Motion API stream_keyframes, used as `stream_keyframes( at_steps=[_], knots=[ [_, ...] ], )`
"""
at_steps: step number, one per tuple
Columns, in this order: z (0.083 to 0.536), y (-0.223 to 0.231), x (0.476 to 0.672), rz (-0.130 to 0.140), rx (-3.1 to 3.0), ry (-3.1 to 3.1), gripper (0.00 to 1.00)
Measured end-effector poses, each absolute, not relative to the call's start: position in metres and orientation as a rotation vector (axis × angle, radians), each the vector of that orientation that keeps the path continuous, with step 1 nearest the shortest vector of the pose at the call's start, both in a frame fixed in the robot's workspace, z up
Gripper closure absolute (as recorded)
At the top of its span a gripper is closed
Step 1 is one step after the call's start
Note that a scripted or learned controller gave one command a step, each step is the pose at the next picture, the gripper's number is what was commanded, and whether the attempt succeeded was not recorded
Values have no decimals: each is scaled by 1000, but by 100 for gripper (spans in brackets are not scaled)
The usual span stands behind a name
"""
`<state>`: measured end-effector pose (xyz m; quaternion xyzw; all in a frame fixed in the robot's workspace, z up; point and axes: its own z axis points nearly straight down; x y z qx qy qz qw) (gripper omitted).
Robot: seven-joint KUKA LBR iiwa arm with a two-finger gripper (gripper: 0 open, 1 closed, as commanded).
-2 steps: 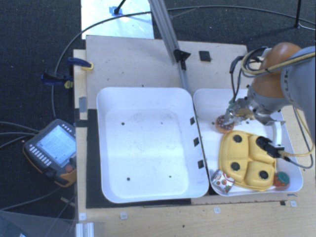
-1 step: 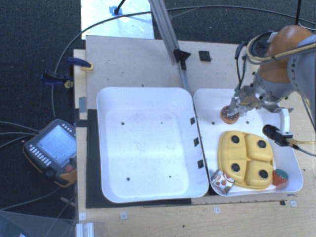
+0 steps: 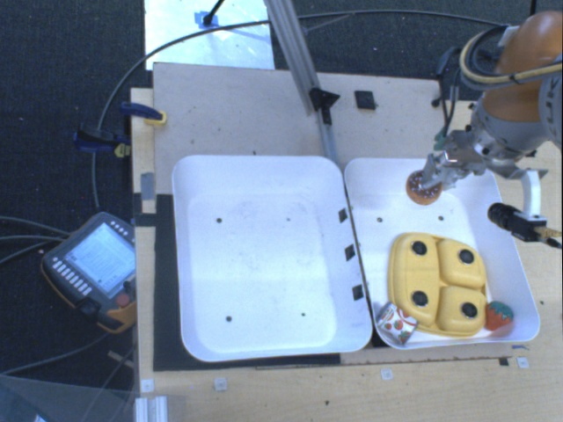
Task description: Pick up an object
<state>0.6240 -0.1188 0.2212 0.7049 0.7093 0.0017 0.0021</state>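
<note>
In the right bin (image 3: 378, 192) lie a yellow four-knob block (image 3: 438, 283), a small brown round object (image 3: 423, 189), a white cup with red and green marks (image 3: 397, 322) and a red and green piece (image 3: 499, 316). My gripper (image 3: 433, 179) reaches in from the right and hangs right over the brown round object at the bin's far side, its tip touching or just above it. Whether anything sits between the fingers is hidden from this angle.
The left bin (image 3: 189, 236) lies beside the right one, joined by a black-clipped divider (image 3: 349, 251). A slanted metal pole (image 3: 295, 47) crosses the bench behind. A teach pendant (image 3: 92, 266) and cables lie off the bench at left.
</note>
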Motion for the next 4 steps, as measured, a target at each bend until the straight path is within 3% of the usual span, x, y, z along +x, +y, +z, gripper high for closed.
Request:
stream_keyframes(
  at_steps=[1, 2, 4],
  knots=[
    [244, -119, 625, 5, 2212, 2227, 100],
    [244, -73, 615, 2, 2212, 2230, 100],
    [229, 29, 558, -1, 2214, 2232, 100]
  ],
)
